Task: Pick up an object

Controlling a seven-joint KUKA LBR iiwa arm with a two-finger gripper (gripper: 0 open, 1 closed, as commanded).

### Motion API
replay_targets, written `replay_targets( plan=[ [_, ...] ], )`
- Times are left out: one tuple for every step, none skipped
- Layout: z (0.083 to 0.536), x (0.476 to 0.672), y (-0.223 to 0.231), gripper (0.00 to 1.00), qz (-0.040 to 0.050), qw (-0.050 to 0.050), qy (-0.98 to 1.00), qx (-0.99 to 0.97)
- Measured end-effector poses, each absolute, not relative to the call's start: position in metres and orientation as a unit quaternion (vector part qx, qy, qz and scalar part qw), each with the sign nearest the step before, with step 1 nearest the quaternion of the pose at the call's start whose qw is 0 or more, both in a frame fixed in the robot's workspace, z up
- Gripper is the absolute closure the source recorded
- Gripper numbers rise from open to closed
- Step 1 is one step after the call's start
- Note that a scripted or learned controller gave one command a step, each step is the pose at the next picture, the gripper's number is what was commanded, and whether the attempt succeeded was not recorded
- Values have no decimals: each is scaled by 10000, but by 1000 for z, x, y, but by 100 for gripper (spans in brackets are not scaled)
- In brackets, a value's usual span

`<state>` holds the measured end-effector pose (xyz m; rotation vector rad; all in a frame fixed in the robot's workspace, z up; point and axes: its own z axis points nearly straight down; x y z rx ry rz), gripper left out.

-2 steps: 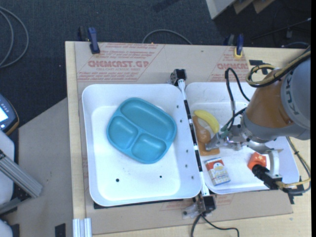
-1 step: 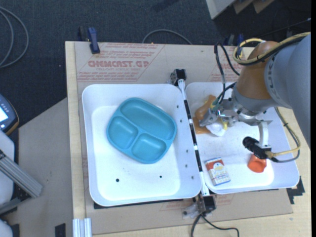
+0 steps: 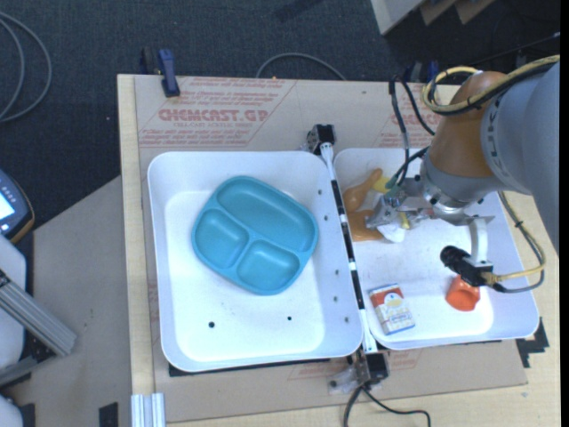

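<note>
Orange toy (image 3: 363,205) lies just left of my pincer (image 3: 391,221), against the right bin's (image 3: 507,327) left wall. Whether my pincer is open or closed, I cannot tell. I should drop straight onto it, close firmly, and avoid the wall and the small box (image 3: 392,309) below.

The robot's rounded grey metal arm (image 3: 533,118) carries a broad orange band (image 3: 462,140) above the wrist. Black and yellow cables (image 3: 444,83) loop beside the band. A thin cable (image 3: 524,256) trails below.
</note>
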<state>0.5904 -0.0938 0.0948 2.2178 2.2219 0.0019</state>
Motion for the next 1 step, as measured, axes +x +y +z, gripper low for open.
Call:
replay_targets(
  plan=[
    [191, 586, -28, 100, 45, 28, 7100, 7042]
  ],
)
